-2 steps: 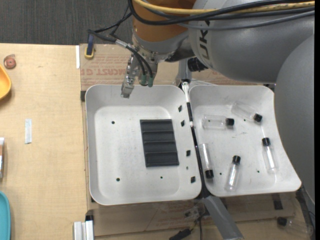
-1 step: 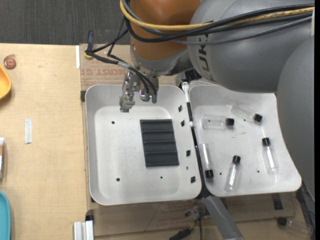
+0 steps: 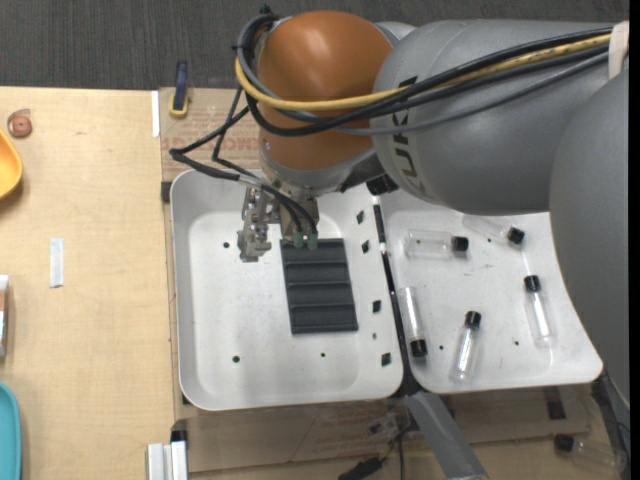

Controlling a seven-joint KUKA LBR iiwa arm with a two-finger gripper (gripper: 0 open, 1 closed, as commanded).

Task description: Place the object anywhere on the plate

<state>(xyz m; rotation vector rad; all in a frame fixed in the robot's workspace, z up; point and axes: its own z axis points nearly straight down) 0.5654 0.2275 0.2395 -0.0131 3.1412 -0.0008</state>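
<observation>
Clear tubes (image 3: 462,353) are judged light and slippery, best held at the middle. The claw (image 3: 256,240) cannot be told as open or closed.

A dark grey, finely ribbed carpet floor (image 3: 90,28) is running across the top of the view, behind a pale, smooth wooden tabletop (image 3: 100,218) that is occupying the left side. Beside it, a brown printed cardboard sheet (image 3: 200,118) is covering the bench surface and is showing around the edges of two shallow white plastic bins (image 3: 225,318), while grey metal frame struts (image 3: 445,438) are projecting below the bench's near edge. Even, diffuse light is falling over the whole scene, leaving only soft shadows.
</observation>
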